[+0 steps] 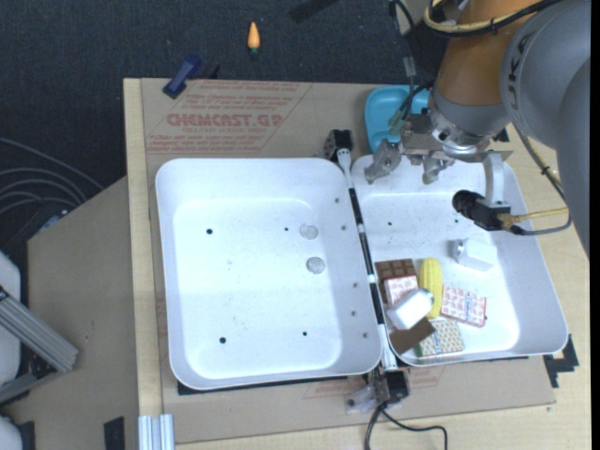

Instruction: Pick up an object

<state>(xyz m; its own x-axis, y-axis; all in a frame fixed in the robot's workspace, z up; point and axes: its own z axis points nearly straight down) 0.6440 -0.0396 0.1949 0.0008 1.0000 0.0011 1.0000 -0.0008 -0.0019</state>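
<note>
Toys (427, 303) sit bunched in right bin (525, 279), near edge. Gripper (405, 165) up top w/ nothing in it; can't tell how wide. Go down on one toy only.

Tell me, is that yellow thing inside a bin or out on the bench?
Inside. The yellow thing lies in the right bin, among other small items.

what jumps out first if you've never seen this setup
The big grey arm with its orange band crowds the top right corner, its tool hanging over the far end of the right bin. Next is the colourful cluster of small items bunched in that bin's near left part. The left bin is a broad white expanse beside it.
</note>
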